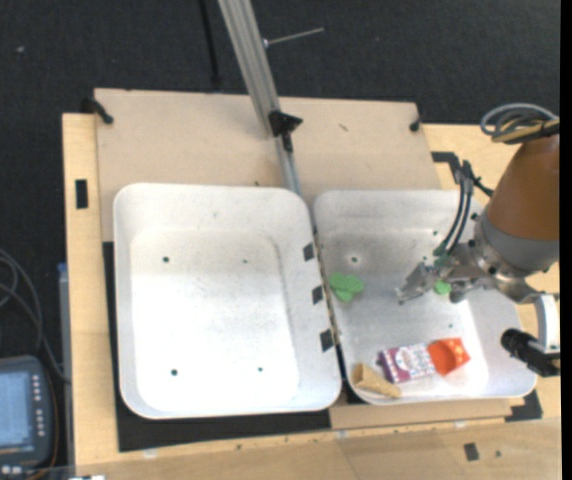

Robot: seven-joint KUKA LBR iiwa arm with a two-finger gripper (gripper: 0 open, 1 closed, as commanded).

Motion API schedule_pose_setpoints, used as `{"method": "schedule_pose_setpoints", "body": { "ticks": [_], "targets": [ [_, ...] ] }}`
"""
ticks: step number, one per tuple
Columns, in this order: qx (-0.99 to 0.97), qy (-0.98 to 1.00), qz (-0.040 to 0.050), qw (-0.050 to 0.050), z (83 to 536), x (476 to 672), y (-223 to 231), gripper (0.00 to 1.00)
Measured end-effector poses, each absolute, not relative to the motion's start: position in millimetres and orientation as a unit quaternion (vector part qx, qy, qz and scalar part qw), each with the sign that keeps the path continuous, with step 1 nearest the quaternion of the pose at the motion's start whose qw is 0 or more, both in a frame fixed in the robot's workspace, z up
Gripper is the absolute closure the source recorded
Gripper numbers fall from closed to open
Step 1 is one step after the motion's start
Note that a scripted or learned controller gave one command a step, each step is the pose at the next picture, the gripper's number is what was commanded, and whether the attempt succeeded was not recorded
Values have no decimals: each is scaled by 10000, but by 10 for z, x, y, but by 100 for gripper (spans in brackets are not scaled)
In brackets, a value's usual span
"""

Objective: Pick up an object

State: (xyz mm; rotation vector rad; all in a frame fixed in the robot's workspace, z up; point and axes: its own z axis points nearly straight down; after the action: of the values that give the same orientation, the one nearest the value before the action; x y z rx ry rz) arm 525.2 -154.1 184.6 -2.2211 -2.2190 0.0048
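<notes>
While the arm reaches in from the right, its gripper [424, 281] hangs low over the middle of the right bin [386, 213]; whether the claw is apart or together I cannot tell, and nothing shows in it. Nearest is a small green object [345, 287] by the bin's left wall, probably light and soft, best pinched across its middle, though the wall crowds one side. Near the front rim lie a purple-and-orange carton [422, 360], likely light, stiff and slick, and a tan piece [374, 378]. The left bin [216, 203] offers wide open floor
</notes>
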Motion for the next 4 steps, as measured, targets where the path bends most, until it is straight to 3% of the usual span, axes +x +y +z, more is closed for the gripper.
{"method": "schedule_pose_setpoints", "body": {
  "ticks": [1,2,3,4],
  "targets": [
    [-7077,-7065,18,16,1264,5171,-1499,0],
    [-7082,-7060,10,-1,996,5170,-1512,0],
    [-7113,-7029,-18,-29,1120,5190,-1518,100],
    [-7060,-7082,-21,-38,1715,5292,-1493,100]
  ]
}}
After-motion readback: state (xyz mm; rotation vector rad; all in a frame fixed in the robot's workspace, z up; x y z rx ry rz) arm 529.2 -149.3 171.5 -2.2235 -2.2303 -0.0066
